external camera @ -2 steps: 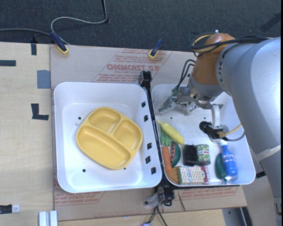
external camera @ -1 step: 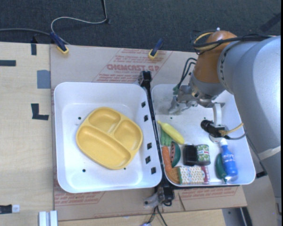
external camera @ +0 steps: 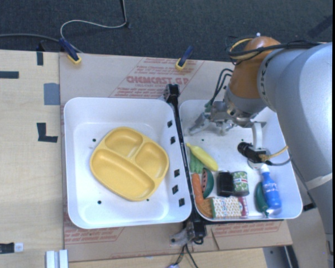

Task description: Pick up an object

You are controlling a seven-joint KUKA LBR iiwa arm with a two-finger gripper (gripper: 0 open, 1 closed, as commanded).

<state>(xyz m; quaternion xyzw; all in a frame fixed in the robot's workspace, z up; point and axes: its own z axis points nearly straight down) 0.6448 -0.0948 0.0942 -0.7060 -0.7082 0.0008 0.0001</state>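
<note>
Two shallow white bins are sitting side by side on the bench. The left bin (external camera: 72,149) is holding a yellow divided plate (external camera: 129,162), lying flat near its middle with three compartments facing up. The right bin (external camera: 287,166) is carrying the loose items, all crowding toward its 6 o'clock half: a yellow banana-shaped piece (external camera: 204,157) is lying at about 9 o'clock, slanting down to the right; a watermelon-slice toy (external camera: 201,183) is resting just below it against the left wall; a small black block (external camera: 225,183) is touching a green can (external camera: 240,182) on its right; a printed flat packet (external camera: 229,207) is lying along the near wall at 6 o'clock; a blue bottle (external camera: 269,192) is lying at 4 o'clock, white cap pointing up. The grey arm with its orange band (external camera: 247,77) is reaching in from 3 o'clock, and the gripper (external camera: 212,120) is hovering over the bin's 12 o'clock area — well apart from the items, nothing between its fingers; how wide they are standing cannot be told.
</note>
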